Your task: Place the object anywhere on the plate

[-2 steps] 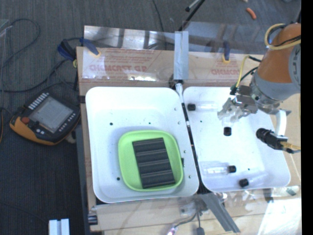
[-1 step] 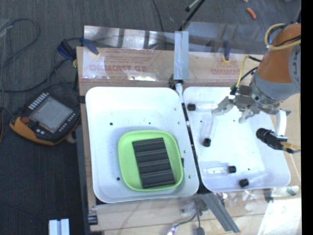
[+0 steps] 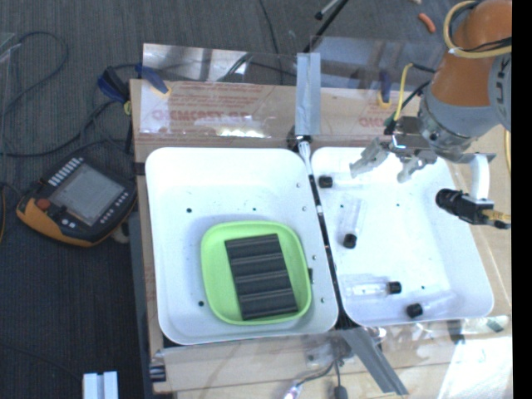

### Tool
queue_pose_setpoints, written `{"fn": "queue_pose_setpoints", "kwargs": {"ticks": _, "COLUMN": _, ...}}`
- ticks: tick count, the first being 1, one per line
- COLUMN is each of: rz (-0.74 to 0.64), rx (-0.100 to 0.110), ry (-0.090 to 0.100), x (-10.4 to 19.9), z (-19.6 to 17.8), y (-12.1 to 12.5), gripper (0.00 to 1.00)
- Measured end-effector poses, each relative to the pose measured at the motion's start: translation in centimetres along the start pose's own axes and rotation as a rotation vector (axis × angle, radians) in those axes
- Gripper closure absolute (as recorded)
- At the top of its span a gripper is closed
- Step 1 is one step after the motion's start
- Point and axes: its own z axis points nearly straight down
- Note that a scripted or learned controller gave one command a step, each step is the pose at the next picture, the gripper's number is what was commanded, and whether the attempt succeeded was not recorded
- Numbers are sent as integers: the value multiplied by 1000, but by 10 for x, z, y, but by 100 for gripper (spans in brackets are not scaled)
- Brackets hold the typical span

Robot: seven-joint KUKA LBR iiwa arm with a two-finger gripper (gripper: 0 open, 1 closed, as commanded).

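Camera view, looking down at a slant, has the arm (image 3: 474, 56) entering from the right, grey with its orange band, and its gripper (image 3: 389, 163) hanging over the far part of the right bin (image 3: 465, 264). The two fingers (image 3: 366, 161) are spread apart with nothing between them.

Well to the gripper's left lies the left bin (image 3: 174, 223). On that bin's floor, left of and nearer the camera than the gripper, sits the green plate (image 3: 214, 260), a rounded square. On the plate rests the dark ribbed block (image 3: 261, 277), a rectangular slab covering much of the plate's middle. Its long axis runs from the near edge toward the far edge, tilted slightly so the far end leans left; its ridges cross it side to side.

Under and nearer than the gripper, the right bin holds several clear vials with black caps. One vial (image 3: 352, 221) lies just below the gripper, roughly upright in the view, cap at its near end. Another vial (image 3: 370, 288) lies farther toward the near edge, crosswise, cap pointing right. A loose black cap (image 3: 325, 181) sits just left of the fingers, and another cap (image 3: 413, 310) lies near the bin's near edge.
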Motion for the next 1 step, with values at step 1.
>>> {"fn": "queue_pose_setpoints", "kwargs": {"ticks": 1, "rz": -150, "rx": -2, "ry": -2, "x": 41, "z": -51, "y": 48, "gripper": 0}}
